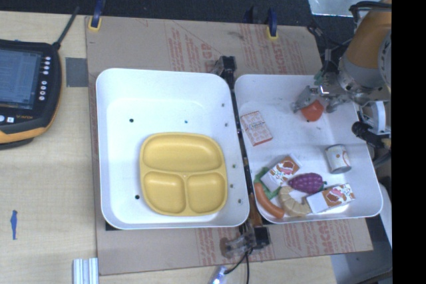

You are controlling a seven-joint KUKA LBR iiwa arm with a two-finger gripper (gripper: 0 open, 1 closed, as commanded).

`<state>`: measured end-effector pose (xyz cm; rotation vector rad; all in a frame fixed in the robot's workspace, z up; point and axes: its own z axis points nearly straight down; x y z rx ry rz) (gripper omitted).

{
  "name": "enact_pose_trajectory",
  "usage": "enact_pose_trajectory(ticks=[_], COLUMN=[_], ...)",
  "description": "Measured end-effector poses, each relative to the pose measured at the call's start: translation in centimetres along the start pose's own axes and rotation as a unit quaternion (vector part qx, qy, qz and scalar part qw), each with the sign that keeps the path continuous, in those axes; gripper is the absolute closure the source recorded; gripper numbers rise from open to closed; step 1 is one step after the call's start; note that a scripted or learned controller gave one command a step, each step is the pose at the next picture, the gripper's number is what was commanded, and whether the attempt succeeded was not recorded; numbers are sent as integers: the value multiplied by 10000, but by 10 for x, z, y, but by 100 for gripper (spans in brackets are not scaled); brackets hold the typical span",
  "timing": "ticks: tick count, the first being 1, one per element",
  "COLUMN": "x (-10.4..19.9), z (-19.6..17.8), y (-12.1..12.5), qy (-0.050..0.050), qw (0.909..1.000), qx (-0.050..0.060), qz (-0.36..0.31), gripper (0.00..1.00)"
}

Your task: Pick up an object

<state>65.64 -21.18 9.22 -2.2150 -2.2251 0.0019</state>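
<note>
Tool [313, 103] down in the right bin [293, 136], far corner, fingers clamped around a small red object [312, 112]. Beneath, wood tabletop [46, 196] under brown cardboard [173, 46]; then left bin [126, 110] with yellow divided tray [184, 173]; then black-and-orange pendant [23, 90] at left.

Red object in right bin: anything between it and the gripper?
Nothing visible. The gripper sits right at the red object near the right bin's far edge; the other items lie nearer the camera.
</note>
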Motion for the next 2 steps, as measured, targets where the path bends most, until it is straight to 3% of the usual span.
enact_pose_trajectory(ticks=[1, 2], x=[0, 90], z=[-11, -55], y=[0, 1], qy=[-3, -1], qw=[10000, 10000], qx=[7, 5], qz=[-22, -7], gripper=[100, 100])
